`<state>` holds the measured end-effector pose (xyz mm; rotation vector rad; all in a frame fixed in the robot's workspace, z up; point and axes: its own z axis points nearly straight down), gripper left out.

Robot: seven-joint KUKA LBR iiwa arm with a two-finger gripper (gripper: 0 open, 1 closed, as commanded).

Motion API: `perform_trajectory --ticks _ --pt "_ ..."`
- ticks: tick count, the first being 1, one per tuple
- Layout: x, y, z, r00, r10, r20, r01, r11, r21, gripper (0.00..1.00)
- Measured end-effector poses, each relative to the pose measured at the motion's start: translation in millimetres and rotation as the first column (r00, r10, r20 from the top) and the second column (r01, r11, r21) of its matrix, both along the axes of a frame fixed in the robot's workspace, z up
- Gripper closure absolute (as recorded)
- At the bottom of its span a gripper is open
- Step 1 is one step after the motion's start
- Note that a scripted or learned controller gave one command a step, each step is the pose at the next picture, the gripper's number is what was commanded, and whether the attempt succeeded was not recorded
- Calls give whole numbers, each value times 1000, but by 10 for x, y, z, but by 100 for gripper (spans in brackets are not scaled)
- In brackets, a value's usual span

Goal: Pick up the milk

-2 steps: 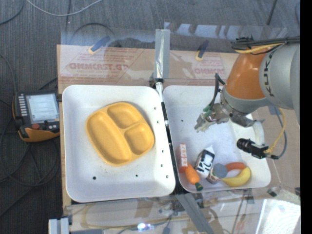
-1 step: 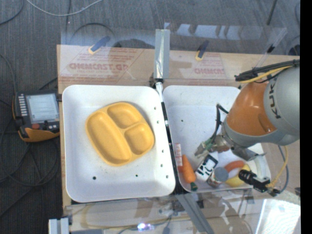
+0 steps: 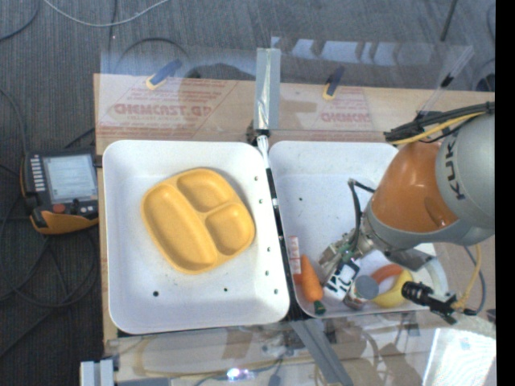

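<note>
1. Step in hand: the arm (image 3: 438,191) reaches in from the right and has its gripper (image 3: 342,268) low in the near corner of the right bin (image 3: 322,175), among a cluster of small items. I judge this to be the grasp attempt on the milk.
2. Task item: a small white carton with dark print, taken to be the milk (image 3: 341,280), lies directly beneath the gripper, touching or just below it.
3. Fingers: whether they are released, clenched or grasping the carton cannot be told; wrist and clutter mask them.
4. Neighbours: an orange carrot (image 3: 310,278) lies just left of the milk against the bin wall; a grey disc (image 3: 368,288) and a yellow and red object (image 3: 392,288) sit just right.
5. Next move, as a judgement: it calls for a firm closure on the carton alone, then a straight lift clear of the carrot. The crowding makes a slipped or mistaken grasp likely.
6. Surface: the left bin (image 3: 129,240) holds a yellow divided plate (image 3: 199,218). Both bins rest on a board surface (image 3: 177,107).
7. Room: dark carpet with loose cables; a handheld control pendant (image 3: 60,187) lies left of the bench.
</note>
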<state>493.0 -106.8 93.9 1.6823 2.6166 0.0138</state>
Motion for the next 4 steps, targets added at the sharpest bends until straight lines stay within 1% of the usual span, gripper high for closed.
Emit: perform_trajectory --ticks 2,3,4 --pt "-7 7 -2 999 -34 -2 34 999 6 0" --pt "0 15 83 999 -34 -2 34 999 9 100" --pt "4 -11 94 999 -37 1 37 999 4 0"
